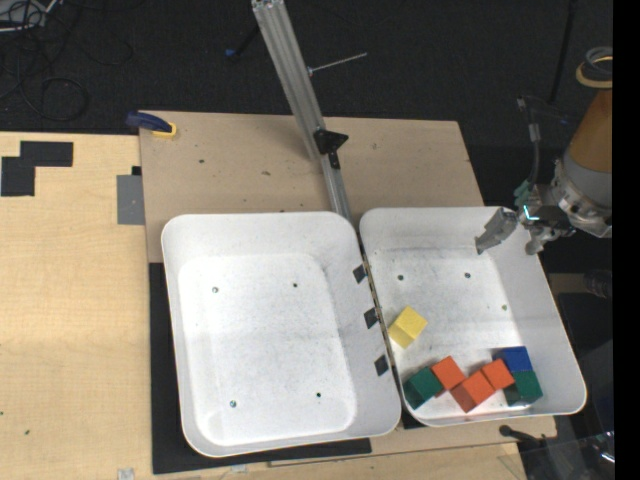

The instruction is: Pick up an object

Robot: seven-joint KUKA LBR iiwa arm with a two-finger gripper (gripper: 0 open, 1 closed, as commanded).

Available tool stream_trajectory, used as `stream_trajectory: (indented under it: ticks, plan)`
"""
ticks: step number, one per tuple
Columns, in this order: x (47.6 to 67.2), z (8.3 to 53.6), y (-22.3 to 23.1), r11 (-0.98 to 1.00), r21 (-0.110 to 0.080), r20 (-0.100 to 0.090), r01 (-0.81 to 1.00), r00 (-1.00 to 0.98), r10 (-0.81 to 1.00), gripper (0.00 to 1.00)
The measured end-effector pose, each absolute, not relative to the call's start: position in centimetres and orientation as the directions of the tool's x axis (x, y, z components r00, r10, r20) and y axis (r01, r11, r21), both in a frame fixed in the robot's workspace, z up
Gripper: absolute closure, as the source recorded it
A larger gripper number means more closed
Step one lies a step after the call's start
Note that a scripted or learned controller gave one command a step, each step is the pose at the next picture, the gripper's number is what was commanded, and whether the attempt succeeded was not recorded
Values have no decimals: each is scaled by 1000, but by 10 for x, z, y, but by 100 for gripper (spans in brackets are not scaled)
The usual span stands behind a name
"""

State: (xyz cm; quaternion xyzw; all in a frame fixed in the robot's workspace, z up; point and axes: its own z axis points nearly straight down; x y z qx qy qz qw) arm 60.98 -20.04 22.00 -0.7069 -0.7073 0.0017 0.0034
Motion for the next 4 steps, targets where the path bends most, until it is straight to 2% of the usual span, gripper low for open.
stream_trajectory:
  ticks: [1,2,3,4]
  plan:
    - [611,222,-200,3,-3,0,1000,-3,1000,0]
    - [611,179,-200,0,-7,1,1000,0,1000,0]
    - [614,116,-194,5,-8,2,1000,-5,1000,0]
    - [614,90,-193,3,-4,1,1000,-3,1000,0]
